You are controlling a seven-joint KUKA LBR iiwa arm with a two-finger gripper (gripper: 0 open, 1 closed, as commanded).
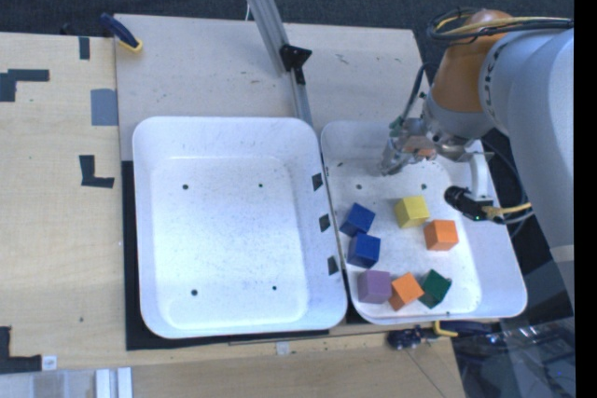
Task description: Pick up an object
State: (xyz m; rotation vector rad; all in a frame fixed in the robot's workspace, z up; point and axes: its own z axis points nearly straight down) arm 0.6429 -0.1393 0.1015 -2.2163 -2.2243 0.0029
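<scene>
Over the right bin's (485,289) far end hangs the gripper (403,154), nothing visible between its fingers; whether they stand apart or together cannot be told.

Blocks, all nearer the camera than the gripper and none touching it:
- yellow block (411,211), closest, just below the gripper
- orange block (441,234), beside the yellow, a little further off
- two blue blocks (358,220) (365,249), down and to the gripper's left, almost touching
- purple block (375,285), second orange block (405,290), green block (435,288), in a tight row, farthest off

Likely target: yellow block. It stands apart from its neighbours, leaving room for fingers on two opposite flat faces. The blocks look small, light and rigid, probably foam or wood; slipping seems unlikely if the grip is square.

Left bin (233,130), well to the gripper's left.
</scene>
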